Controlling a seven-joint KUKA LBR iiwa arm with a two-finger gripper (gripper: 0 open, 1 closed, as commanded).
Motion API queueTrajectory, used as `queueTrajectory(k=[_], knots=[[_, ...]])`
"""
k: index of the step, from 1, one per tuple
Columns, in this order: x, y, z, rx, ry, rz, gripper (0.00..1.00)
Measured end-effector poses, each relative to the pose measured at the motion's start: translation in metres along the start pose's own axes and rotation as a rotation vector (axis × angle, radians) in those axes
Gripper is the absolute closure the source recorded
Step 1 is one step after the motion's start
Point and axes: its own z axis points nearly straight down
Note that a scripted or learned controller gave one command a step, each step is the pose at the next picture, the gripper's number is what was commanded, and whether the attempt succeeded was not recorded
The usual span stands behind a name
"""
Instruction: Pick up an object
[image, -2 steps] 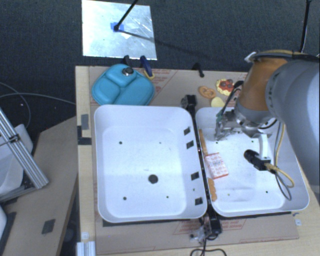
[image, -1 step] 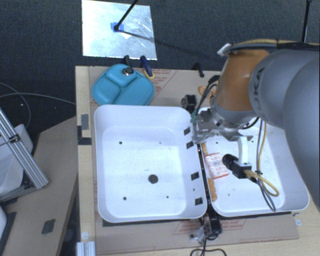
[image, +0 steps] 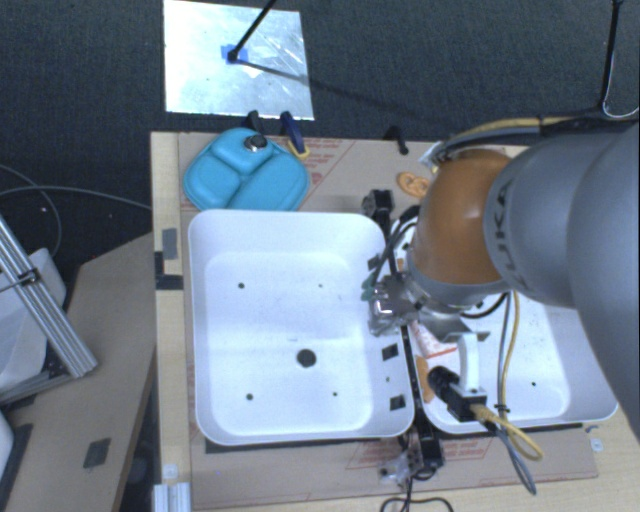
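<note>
The arm (image: 570, 220) reaches in from the right of the camera view, its broad grey link sloping from the upper right toward the middle. The orange band (image: 455, 225) sits at the end of that link, rounded and turned toward the camera, with the grey wrist (image: 440, 295) just beneath it. The arm is bent steeply, so the wrist points almost straight down. The gripper (image: 388, 312) hangs below the wrist at its left side, largely hidden under it. Dark cables (image: 398, 240) loop down the band's left edge toward it.
</note>
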Motion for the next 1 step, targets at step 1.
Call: queueTrajectory(k=[1], knots=[[-0.0071, -0.0247, -0.0003, -0.002, -0.002, 0.007, 1.0]])
